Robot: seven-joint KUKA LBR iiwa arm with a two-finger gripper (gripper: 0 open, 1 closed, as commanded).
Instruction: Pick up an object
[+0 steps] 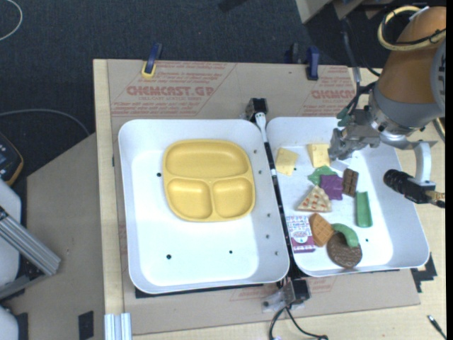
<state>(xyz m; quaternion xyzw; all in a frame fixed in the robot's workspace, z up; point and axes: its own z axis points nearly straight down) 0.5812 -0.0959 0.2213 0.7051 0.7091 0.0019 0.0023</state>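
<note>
My gripper (340, 149) hangs low over the back of the right bin (403, 243), on the grey arm with the orange band that comes in from the right. It sits just right of a yellow cheese square (318, 154) and just above a green piece (323, 173) and a purple piece (331, 186). Nothing can be seen held in it. A brown chocolate bar (350, 181) lies just below it.
The right bin also holds a pale cheese wedge (287, 161), a pizza slice (313, 200), a green pickle (363, 209), a pink packet (301, 232), an orange cracker (320, 227) and a brown cookie (345, 252). A yellow divided plate (209, 178) lies in the left bin (141, 225).
</note>
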